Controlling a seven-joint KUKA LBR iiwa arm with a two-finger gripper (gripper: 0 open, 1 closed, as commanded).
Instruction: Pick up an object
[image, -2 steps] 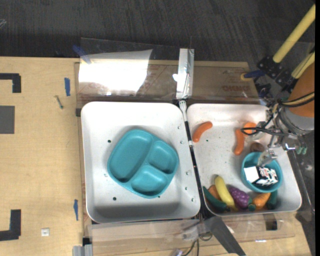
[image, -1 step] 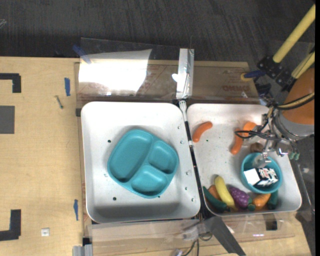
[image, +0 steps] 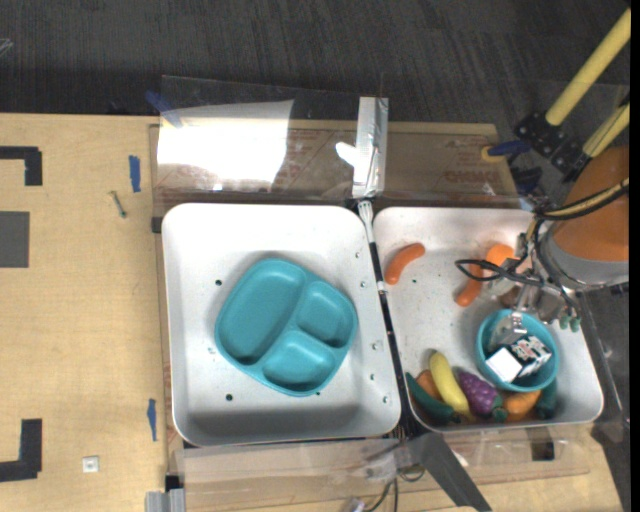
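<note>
Camera view: gripper hangs over a teal bowl near the right bin's 3 o'clock edge; finger state unclear. Open floor lies at 10 o'clock. Toy banana sits at 8 o'clock from it.

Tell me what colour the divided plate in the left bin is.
Teal blue divided plate, clearest in the camera view.

no writing here can be read. the cardboard behind the bins carries some faint printed lettering, too blurred to make out. a small white and black item in the teal bowl in the right bin may bear markings, but they are too small to tell.
</note>
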